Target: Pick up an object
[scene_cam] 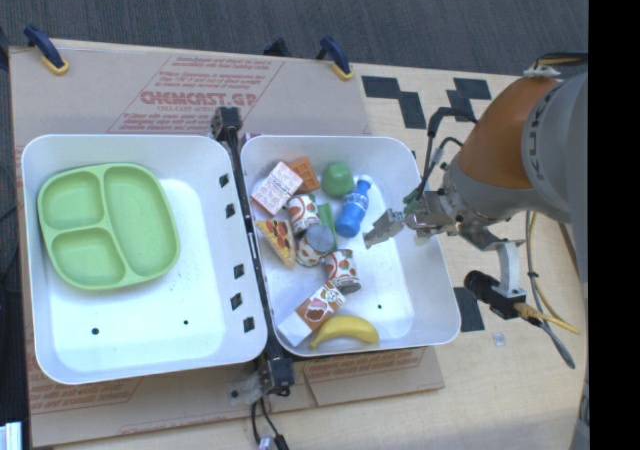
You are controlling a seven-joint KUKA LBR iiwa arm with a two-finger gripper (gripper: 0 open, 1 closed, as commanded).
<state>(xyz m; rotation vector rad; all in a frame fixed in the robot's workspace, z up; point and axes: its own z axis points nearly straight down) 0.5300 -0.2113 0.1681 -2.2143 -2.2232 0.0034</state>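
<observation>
The right bin (425, 283) holds a heap of small objects: a blue bottle (352, 206), a green ball-like piece (338, 178), a white and red carton (277, 188), a can (302, 212), a second printed can (341, 269), a small box (320, 304) and a yellow banana (344, 333) at the front. My gripper (385, 228) hangs over the right half of this bin, just right of the blue bottle, its fingers pointing left. Nothing shows between them.
The left bin (200, 328) holds a light green divided tray (108, 226). A black hinge bar (245, 238) runs between the two bins. Blue clamps (335, 56) hold the cardboard at the back. Bare floor lies in the right bin beside the heap.
</observation>
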